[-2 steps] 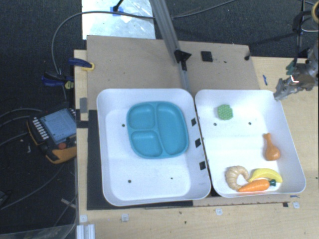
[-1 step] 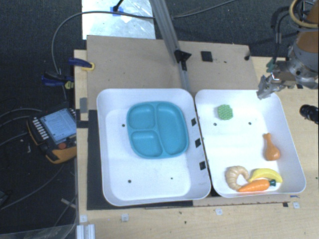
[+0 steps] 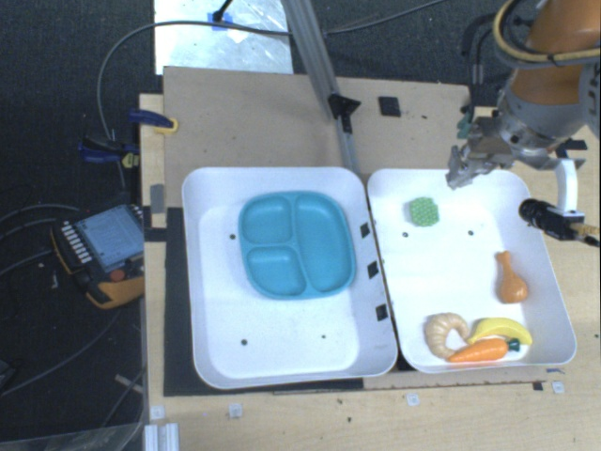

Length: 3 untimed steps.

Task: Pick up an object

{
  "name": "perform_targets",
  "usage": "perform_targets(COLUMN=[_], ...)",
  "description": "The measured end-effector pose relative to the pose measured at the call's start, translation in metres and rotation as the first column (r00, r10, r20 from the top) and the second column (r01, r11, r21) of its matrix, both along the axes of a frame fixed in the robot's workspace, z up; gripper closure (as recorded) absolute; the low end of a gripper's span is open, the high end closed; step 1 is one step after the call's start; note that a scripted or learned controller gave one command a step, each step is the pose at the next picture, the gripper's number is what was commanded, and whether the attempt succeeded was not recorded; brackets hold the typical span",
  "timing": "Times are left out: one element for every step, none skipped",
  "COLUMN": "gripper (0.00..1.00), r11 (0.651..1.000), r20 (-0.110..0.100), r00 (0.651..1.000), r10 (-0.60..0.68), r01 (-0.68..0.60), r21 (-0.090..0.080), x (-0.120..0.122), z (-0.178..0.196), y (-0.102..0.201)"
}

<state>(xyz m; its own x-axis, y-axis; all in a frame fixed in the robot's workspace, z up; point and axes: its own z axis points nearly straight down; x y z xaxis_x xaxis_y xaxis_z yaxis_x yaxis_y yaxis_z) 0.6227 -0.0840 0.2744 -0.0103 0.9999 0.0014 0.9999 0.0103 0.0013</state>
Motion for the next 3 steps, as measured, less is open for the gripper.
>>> perform_targets(gripper=[1.00,1.00,1.00], r11=[1.000,1.000,1.000], r20=[0.000,0.002,0.001], r00=[1.000,1.000,1.000], r10=[0.001,0.000,0.001], r01=[-0.001,0.000,-0.001], r21=[0.000,0.000,0.001], x=[0.000,0.007,0.012], z=[0.001,-0.002,-0.012], y=[0.053,0.100,0.162])
